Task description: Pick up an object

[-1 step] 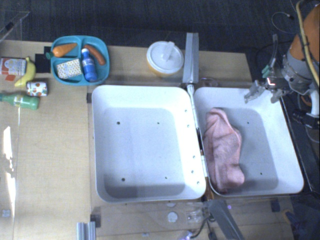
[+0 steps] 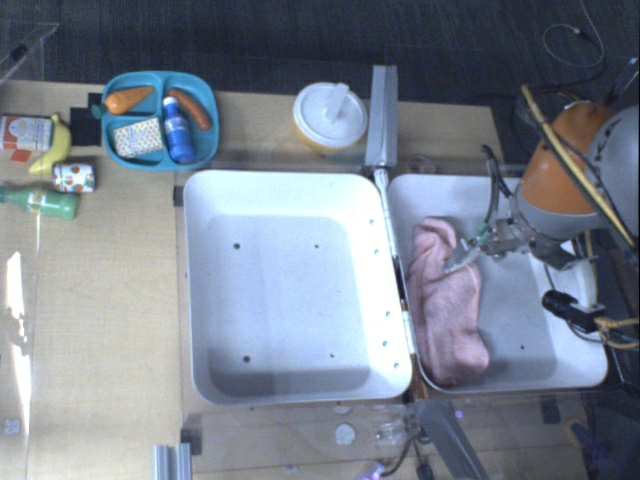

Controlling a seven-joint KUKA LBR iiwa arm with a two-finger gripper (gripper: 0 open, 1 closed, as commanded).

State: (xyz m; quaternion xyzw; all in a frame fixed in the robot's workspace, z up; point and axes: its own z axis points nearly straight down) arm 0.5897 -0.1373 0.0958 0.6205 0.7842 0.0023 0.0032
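Observation:
A pink cloth [image 2: 445, 308] lies crumpled along the left side of the right bin [image 2: 535, 343], stretching from the bin's upper middle down to its front wall. My gripper [image 2: 468, 255] reaches in from the right and sits low at the cloth's upper right edge, touching or just above the fabric. The grey arm with its orange band [image 2: 560, 173] rises behind it at the right.
The left bin [image 2: 280, 288] sits beside the right one, with a metal bar [image 2: 380, 118] behind their shared wall. On the bench behind and to the left are a white lidded cup [image 2: 330, 116], a blue divided plate [image 2: 160, 118] of toy food, a banana [image 2: 52, 146], a small can [image 2: 74, 177] and a green bottle [image 2: 40, 202].

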